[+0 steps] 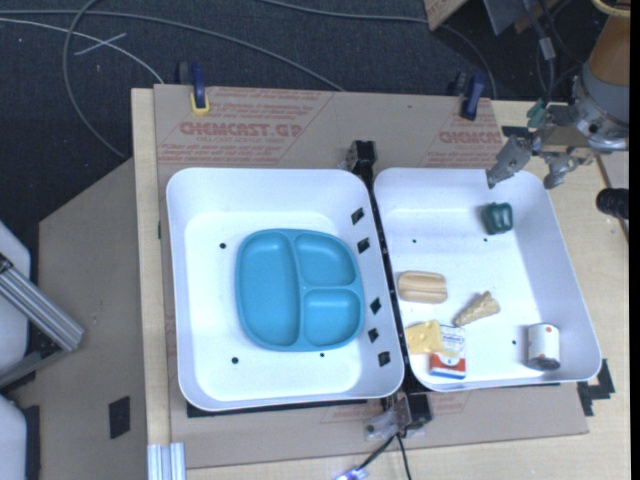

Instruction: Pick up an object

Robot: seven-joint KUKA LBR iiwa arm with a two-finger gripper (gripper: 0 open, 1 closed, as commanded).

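My claw: my grey two-finger gripper (528, 163) hangs spread and holding nothing over the right white bin's (570, 268) far rim.
Nearest target: small dark-green rounded object (497, 217), just below, lying loose.
Why here: I judge I'm lined up above it.

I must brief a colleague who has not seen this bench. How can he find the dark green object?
Look in the right-hand white bin, at its far end. The dark green object lies there alone, apart from the tan and yellow items nearer the camera.

Right bin (560, 268) centre open w/ items near front & back.
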